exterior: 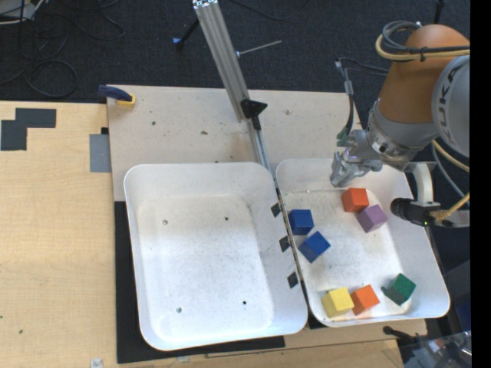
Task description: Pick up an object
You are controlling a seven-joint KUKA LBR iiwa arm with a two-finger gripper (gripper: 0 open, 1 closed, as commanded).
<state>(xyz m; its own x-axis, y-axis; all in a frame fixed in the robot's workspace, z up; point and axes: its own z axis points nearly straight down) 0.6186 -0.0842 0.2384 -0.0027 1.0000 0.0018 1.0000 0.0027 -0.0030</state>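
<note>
The claw (344, 171) hangs just above and beside the orange cube (354, 199) in the right bin (430, 282); whether it is apart or together cannot be told. A clean grasp likely means centring over that cube, clear of the purple cube (373, 217) touching it, then descending straight.
</note>
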